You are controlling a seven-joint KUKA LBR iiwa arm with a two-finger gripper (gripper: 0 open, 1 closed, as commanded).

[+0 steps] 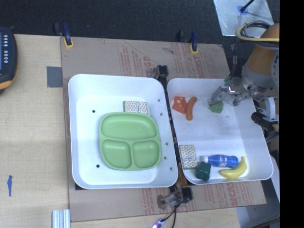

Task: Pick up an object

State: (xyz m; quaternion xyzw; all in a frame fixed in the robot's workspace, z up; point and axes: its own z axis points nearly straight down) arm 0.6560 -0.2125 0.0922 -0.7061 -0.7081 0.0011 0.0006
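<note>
Gripper [227, 95] low over the upper part of the right white bin [247, 141], metal fingers splayed apart, nothing visibly between them. Small green crumpled object [216, 107] lies on the bin floor just below and left of the fingertips; contact cannot be made out. Grey arm with orange band [260, 56] enters from the upper right of the frame.

Upper left of the same bin: orange sausage-shaped piece [191, 108] touching a red flat piece [179, 104]. Along the bin's lower edge, left to right: patterned square card [188, 156], dark green block [203, 171], blue bottle lying on its side [222, 161], yellow banana [235, 170] just beside the bottle.

Left white bin [80, 127] holds a light green three-compartment plastic tray [129, 140], with a second patterned card [135, 107] at its upper edge. Both bins sit on a brown board over the pale surface [28, 141].
</note>
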